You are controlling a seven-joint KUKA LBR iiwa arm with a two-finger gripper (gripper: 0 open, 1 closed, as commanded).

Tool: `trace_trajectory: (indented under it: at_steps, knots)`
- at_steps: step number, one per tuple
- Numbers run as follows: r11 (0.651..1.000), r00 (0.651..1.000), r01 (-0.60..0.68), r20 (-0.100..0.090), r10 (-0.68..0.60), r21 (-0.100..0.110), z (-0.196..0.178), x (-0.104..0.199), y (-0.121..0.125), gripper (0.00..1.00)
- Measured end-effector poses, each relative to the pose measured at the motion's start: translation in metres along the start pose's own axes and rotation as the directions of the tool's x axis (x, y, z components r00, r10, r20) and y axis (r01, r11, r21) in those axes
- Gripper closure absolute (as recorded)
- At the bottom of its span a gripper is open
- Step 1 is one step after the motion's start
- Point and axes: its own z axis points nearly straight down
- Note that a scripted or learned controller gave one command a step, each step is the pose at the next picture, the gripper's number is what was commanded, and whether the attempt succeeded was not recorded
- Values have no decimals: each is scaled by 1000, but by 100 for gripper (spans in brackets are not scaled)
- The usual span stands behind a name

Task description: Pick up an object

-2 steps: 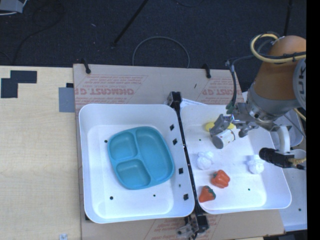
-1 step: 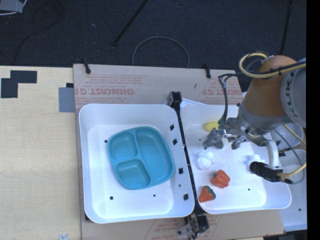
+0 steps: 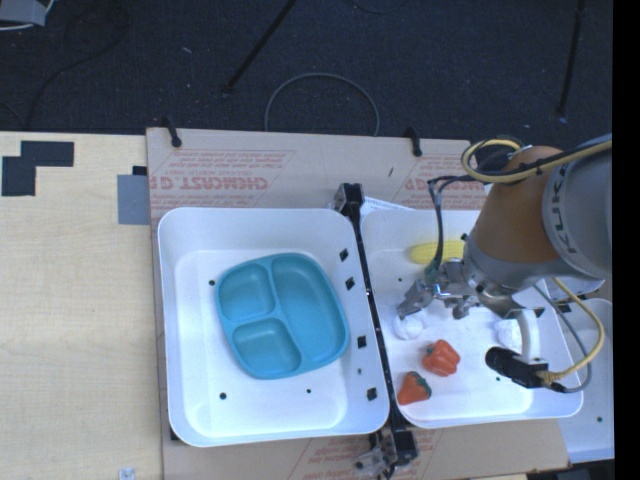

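My pincer hangs low at the left end of the right shallow white bin, its grip state not discernible, directly above a small white rounded object, with the glossy red pepper-shaped toy just beyond, toward the near rim.

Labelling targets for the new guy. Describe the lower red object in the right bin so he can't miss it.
Start at the right bin, where the arm reaches in. Near its front left corner, beside the divider, lies a small red-orange strawberry-like piece. It sits lower and further left than the other red piece, and has a green end.
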Motion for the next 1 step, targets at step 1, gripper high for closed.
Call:
trace_trajectory:
  at_steps: [1]
  knots:
    - [1000,1000,0,1,0,-3,38,1,0,0]
